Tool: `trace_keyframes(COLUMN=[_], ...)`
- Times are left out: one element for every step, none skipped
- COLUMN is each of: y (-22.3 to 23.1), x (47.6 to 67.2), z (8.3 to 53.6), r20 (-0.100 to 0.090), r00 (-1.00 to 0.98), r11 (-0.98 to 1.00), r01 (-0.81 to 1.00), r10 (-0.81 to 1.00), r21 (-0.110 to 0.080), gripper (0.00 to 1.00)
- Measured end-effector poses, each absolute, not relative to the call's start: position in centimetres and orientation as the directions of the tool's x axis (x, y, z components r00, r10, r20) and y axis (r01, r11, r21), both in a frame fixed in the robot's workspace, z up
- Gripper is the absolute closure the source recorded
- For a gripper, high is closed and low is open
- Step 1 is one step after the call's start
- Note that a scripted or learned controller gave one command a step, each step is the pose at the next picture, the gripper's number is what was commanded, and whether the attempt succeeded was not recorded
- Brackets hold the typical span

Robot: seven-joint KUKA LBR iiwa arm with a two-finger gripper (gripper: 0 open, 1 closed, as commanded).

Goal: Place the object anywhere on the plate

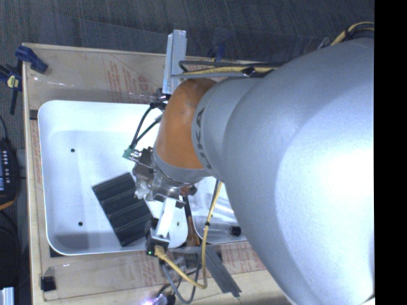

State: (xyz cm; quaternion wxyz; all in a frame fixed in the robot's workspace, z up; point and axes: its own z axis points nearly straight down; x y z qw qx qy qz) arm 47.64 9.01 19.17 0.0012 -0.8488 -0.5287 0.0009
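since the arm covers the gripper, can't tell if it's spread or pinching. dark ribbed slab, likely the object, lies flat in the left bin near its lower right corner, just beside the gripper. looks stiff, light; take it across the narrow width.

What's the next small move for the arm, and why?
Probably a short shift of the gripper to the view's left, to centre it over the black ribbed slab. The slab lies flat in the left bin, and the gripper sits at the slab's right edge, so a grasp from here looks unreliable.
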Motion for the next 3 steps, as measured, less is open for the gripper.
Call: trace_keyframes(y=[14.3,7.7,15.7], x=[47.4,47.7,50.8], z=[12.4,19.2,27.8], r20=[-0.007,0.001,0.0], r00=[0.756,0.405,0.658], r11=[-0.756,-0.405,-0.658], r01=[0.655,0.914,0.753], r10=[0.655,0.914,0.753], r21=[-0.008,-0.001,-0.002], gripper=[1.0,1.0,1.0])
